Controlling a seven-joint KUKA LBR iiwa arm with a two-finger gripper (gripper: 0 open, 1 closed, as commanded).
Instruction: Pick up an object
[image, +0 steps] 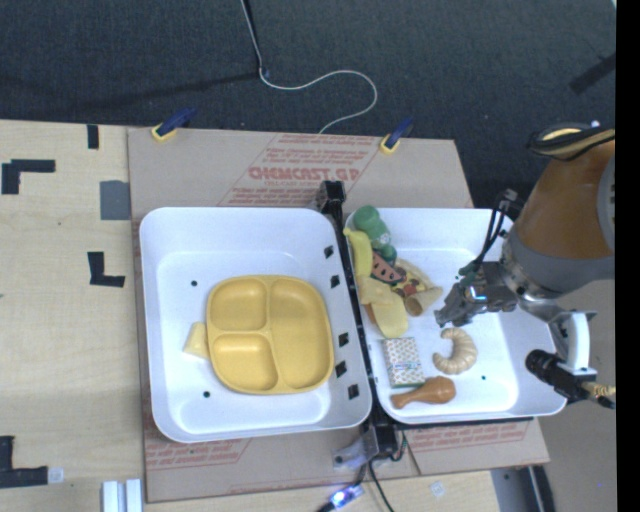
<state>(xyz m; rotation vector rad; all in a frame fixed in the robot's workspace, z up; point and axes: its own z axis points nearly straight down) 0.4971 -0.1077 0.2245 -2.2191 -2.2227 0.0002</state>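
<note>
From above the table, the end effector (455, 312) hangs low in the right bin (500, 225), just above a croissant (458, 350); whether it is released or clenched cannot be told. The grey arm (560, 215) reaches in from the right, wrist angled down and leftward. A clean pick likely means dropping straight over the croissant, clear of the neighbouring drumstick (425, 392).

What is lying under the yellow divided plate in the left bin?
A pale yellow flat piece sticks out from under the yellow divided plate's left edge, on the left bin floor. The plate covers the rest of it.
</note>
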